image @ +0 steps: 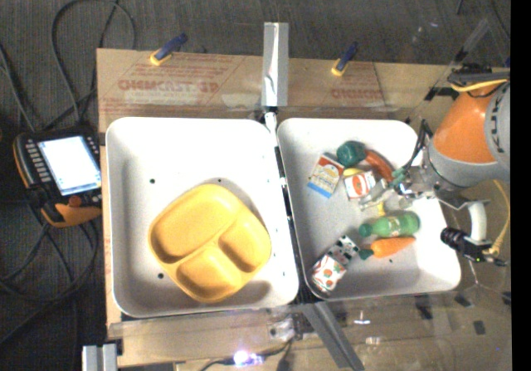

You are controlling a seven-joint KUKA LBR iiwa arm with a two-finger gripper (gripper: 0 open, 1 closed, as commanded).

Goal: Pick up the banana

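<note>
overhead slanted view of both bins (116, 195)

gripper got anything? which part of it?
Cannot be told. The gripper sits low among the toys in the right bin, and no banana is discernible between its fingers.

The arm (477, 133) is cut off at the 3 o'clock edge. Its gripper (397, 187) sits amid clutter in the right bin (431, 274), fingers too small to read. No banana can be told apart in that pile. The handheld screen (58, 166) at 9 o'clock glares white, unreadable.
</note>
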